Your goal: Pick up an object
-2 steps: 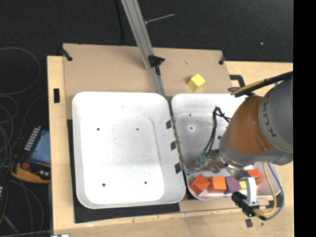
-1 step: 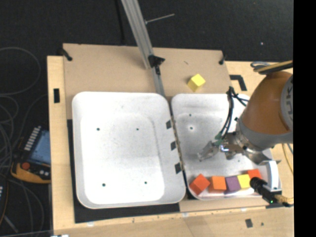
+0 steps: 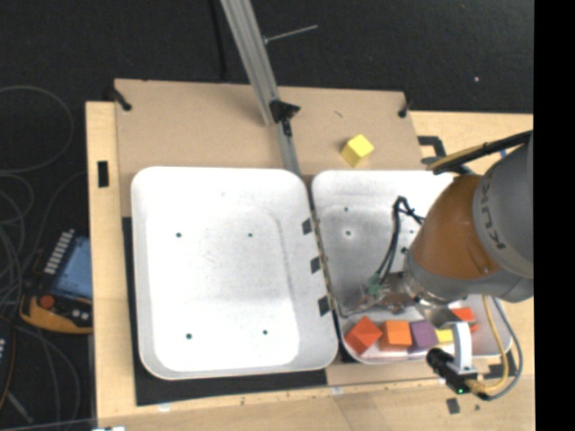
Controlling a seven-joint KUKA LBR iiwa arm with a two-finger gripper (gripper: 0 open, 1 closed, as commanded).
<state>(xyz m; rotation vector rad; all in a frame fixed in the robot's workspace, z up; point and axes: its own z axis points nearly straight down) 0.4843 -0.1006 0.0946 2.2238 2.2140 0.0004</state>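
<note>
at the lower right of the frame, you find the grey and orange arm [image 3: 467, 241] leaning over the right bin [image 3: 359, 205], its gripper [image 3: 388, 296] low by the bin's lower wall. you cannot tell whether the gripper is released or clenched. just below it, a row lies along that wall: a red-orange block [image 3: 364, 333], an orange block [image 3: 397, 333], a purple block [image 3: 422, 334], a yellow block [image 3: 444, 337]. a yellow cube [image 3: 358, 148] sits on the bench [image 3: 198, 124] above the bins.
</note>
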